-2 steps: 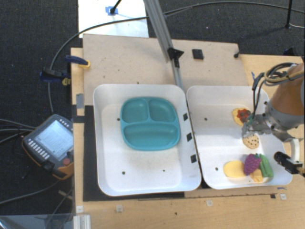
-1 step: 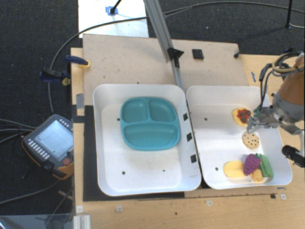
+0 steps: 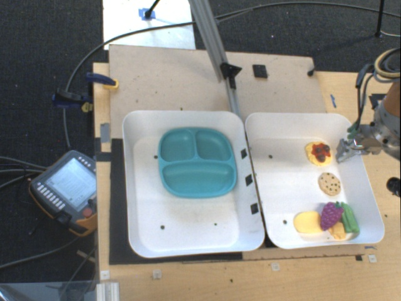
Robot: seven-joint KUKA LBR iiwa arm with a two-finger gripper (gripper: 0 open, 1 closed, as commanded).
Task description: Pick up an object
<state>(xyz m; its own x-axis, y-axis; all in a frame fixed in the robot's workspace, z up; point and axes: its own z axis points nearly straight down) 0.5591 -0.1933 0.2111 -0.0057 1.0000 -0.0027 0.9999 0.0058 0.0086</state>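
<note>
Pincer (image 3: 348,148) is seen at the right bin's (image 3: 269,187) far edge, beside the round tart (image 3: 319,153); finger state cannot be told, too small. Nothing is held. Cookie (image 3: 329,184) and grapes (image 3: 332,215) are clustered nearer, within reach.

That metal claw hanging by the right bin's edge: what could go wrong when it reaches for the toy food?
1. The gripper sits at the right white bin's rim, so it may bump the wall on the way down.
2. The purple toy grapes, green piece and yellow piece are bunched together; it might grab two or knock them apart.
3. The flat round cookie may slip away.
</note>
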